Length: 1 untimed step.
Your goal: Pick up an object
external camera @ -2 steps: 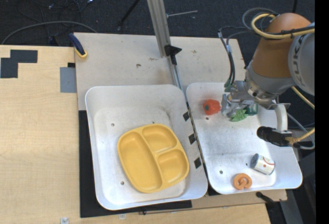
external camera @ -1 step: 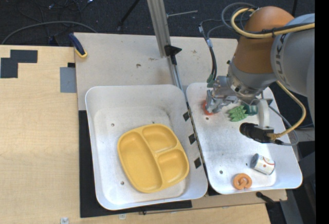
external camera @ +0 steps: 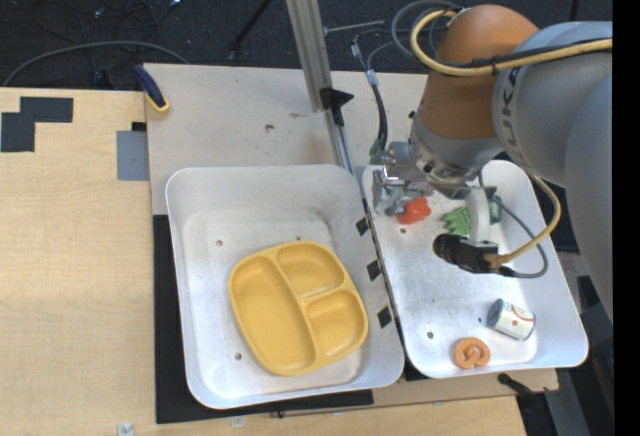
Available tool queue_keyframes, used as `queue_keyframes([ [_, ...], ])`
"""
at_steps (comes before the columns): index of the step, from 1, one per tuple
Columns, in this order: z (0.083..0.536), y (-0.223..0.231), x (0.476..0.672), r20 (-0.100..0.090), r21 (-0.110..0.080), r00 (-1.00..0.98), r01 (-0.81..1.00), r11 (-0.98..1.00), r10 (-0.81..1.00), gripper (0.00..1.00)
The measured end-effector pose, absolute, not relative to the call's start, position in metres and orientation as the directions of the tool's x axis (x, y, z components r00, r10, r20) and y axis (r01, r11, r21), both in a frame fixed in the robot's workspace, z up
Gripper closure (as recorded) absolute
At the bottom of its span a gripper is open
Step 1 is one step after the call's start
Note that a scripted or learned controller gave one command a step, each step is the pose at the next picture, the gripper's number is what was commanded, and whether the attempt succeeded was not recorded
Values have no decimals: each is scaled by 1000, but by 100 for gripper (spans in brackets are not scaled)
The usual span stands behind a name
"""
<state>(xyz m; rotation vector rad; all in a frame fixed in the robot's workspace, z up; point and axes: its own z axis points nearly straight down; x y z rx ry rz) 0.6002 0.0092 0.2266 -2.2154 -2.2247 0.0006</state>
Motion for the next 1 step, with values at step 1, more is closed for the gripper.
queue_keyframes([
  [1, 220, 56, 595, 1, -5, -3, 1000, 3, 1000, 100],
])
